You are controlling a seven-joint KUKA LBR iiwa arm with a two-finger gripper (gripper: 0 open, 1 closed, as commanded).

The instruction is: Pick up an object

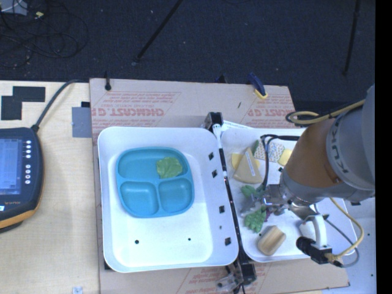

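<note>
In the left bin [122, 237], a blue tray [138, 192] holds a green piece [169, 167]; fingers' state unclear.

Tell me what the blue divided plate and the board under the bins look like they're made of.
Blue divided plate: likely moulded plastic, smooth with a soft sheen and rounded compartment walls. Board: looks like matte brown cardboard, with red printed lettering.
</note>
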